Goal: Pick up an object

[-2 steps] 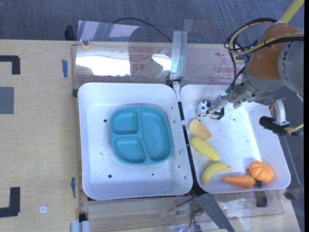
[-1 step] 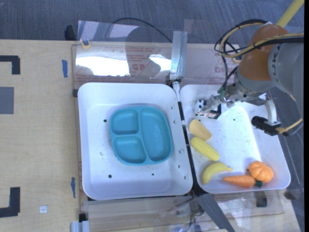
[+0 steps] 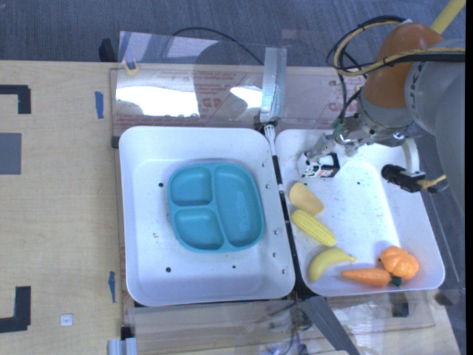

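- White plastic forms both shallow bins: the left bin (image 3: 140, 272) carries a blue divided plate (image 3: 216, 205), and the right bin (image 3: 421, 220) carries the toy food.
- The gripper (image 3: 319, 163) sits over the far left corner of the right bin, its black-and-white tip close to the bin floor; the grey arm (image 3: 436, 95) with its orange band (image 3: 392, 65) comes in from the right.
- Whether the gripper's tips are spread or closed cannot be told at this size, and nothing is seen pinched there.
- No brand or label on the toys can be read; faint reddish print on the clear sheet (image 3: 192, 87) behind the bins is too blurred to make out.
- Just below the gripper tip lies a pale yellow rounded piece (image 3: 304, 197), apart from the tip.
- Touching that piece on its near side is a corn cob (image 3: 314, 228), its long axis running diagonally from near the tip down and to the right.
- Farther from the tip, a banana (image 3: 327, 262) curves with its long axis slanting up toward the right.
- An orange carrot (image 3: 366, 276) lies almost level across the view just beside the banana, its thick end toward a small orange pumpkin (image 3: 399, 262), which it touches.
- All five toys lie well clear of the gripper, along the right bin's left side and near edge.
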